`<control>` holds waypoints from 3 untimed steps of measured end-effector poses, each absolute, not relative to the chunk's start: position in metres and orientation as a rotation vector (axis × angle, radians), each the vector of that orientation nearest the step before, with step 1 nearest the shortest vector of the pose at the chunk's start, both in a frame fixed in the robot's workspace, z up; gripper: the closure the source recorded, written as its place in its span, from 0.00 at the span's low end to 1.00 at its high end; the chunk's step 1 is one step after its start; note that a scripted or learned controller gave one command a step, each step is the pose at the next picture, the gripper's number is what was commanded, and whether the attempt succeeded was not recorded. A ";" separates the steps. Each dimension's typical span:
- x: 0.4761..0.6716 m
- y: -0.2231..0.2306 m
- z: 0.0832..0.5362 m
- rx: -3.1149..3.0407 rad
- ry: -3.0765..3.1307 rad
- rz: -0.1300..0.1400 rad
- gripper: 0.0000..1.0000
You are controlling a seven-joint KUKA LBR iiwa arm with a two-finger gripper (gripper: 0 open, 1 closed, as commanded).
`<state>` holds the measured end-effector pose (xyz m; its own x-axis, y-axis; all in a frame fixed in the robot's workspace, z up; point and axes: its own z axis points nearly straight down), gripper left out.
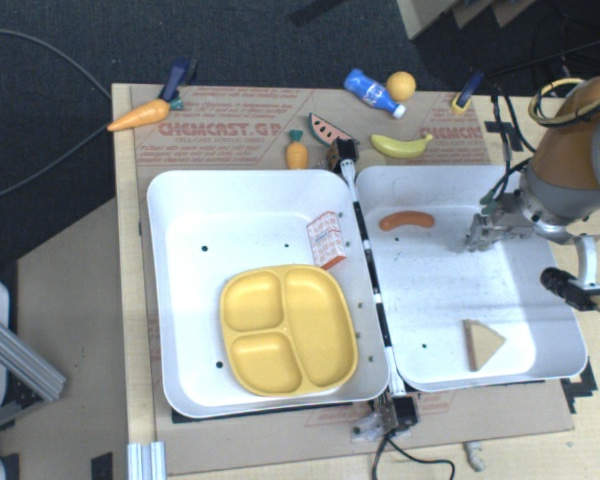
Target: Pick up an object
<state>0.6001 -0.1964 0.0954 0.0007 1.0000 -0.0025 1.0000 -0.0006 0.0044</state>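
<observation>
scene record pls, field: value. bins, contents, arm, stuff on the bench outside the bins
left bin: yellow divided plate; small red-and-white carton beside the plate's far edge
right bin: sausage near far wall; tan wedge near front right corner
gripper: over right bin's right side, nothing seen held
bench behind bins: carrot, watermelon slice, small orange item, blue bottle, orange ball, banana
task status: no object picked up yet
</observation>
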 end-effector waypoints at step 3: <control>0.616 -0.055 0.185 2.219 2.221 0.003 0.00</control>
<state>0.6159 -0.0552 0.1850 -0.0007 1.0000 0.0000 1.0000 0.0007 0.0024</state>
